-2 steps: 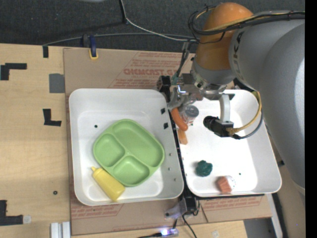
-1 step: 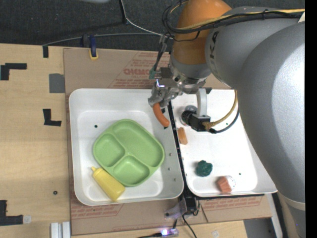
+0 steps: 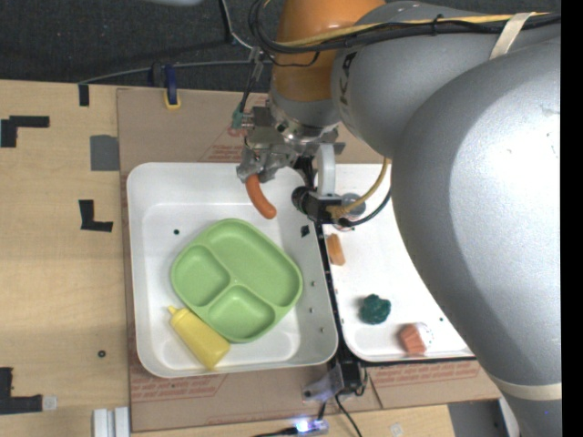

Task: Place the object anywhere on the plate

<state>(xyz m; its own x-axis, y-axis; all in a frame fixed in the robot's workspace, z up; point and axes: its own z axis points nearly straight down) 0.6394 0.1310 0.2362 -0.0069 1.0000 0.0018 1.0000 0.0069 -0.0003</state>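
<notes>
Overhead, two shallow white bins are seen side by side on the bench, the left bin [image 3: 146, 271] and the right bin [image 3: 401, 276] touching along their inner walls. A green divided plate [image 3: 237, 280] with three compartments is set in the left bin, turned at an angle, and a yellow squeeze bottle [image 3: 198, 337] is laid just beside its lower left edge, against the bin's front corner. The grey arm [image 3: 474, 171] is reached in from the right, with its orange band [image 3: 319, 12] above the wrist, and the gripper [image 3: 258, 182] is held over the back part of the left bin. An orange sausage-shaped object [image 3: 260, 198] is seen at the fingertips, tilted, its upper end apparently clamped between the fingers, though the contact itself is partly masked by the wrist hardware, so the grip is judged only probable. The object is hung above the bin floor, just behind the plate's far rim and apart from the plate. In the right bin a small orange piece [image 3: 336, 249] is laid near the left wall, a dark green lumpy object [image 3: 374, 309] is placed further forward, and a reddish block [image 3: 414, 339] is set near the front edge.
</notes>
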